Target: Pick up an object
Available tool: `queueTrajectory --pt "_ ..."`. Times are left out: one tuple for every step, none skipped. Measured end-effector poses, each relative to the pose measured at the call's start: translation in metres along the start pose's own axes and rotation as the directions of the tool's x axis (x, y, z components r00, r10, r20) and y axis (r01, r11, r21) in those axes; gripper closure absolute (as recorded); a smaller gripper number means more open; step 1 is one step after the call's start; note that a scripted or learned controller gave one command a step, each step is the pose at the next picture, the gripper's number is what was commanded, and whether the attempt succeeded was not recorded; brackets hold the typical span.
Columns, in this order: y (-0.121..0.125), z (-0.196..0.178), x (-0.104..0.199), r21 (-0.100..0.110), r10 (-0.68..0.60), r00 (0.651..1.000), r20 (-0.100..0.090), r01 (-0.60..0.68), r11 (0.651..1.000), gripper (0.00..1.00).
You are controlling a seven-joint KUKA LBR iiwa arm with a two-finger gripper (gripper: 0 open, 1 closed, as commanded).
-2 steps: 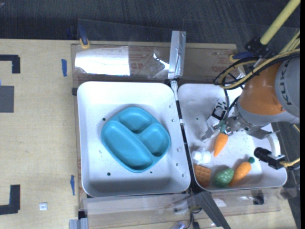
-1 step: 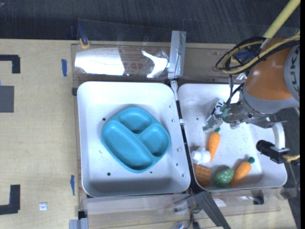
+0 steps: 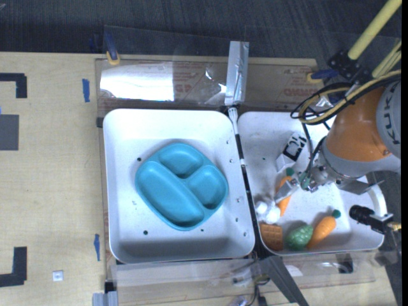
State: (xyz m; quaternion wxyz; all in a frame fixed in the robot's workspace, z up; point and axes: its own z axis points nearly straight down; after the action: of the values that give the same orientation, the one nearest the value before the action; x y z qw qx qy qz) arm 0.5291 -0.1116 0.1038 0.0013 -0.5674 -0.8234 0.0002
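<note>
You are looking down on a pale wooden desk [image 3: 51, 190] with dark floor beyond its far edge, some black tape marks at its left side and small blue tape bits near the bins. Two shallow white bins sit side by side on it. The left bin [image 3: 121, 132] carries a blue divided plate [image 3: 182, 185] lying near its middle, with three compartments, turned at a slant. Behind the bins you see a clear plastic sheet and a strip of cardboard with red print.

The right bin [image 3: 255, 132] holds the small things. Along its near wall, from left to right, lie a waffle-like orange piece [image 3: 271, 235], a green leafy toy vegetable [image 3: 298, 236] touching it, and an orange toy carrot [image 3: 324, 227] with a green top, tilted up to the right. Just beyond the waffle piece a small white lump [image 3: 268, 210] rests near the bin's left wall. A black-and-white printed card [image 3: 293, 147] lies farther back.

The arm, grey with its orange band [image 3: 360, 132], reaches in from the right over this bin, cables looping above it. Its pincer [image 3: 294, 185] hangs low near the bin's middle, right beside a second small orange carrot-like piece [image 3: 284, 193]. You cannot tell whether that piece is between the fingers or just beside them, nor how the pincer stands; the wrist hides it.
</note>
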Motion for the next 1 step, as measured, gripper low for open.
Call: queueTrajectory --pt "0.0046 0.0168 -0.0026 -0.003 -0.121 0.993 0.001 0.121 0.993 0.00"
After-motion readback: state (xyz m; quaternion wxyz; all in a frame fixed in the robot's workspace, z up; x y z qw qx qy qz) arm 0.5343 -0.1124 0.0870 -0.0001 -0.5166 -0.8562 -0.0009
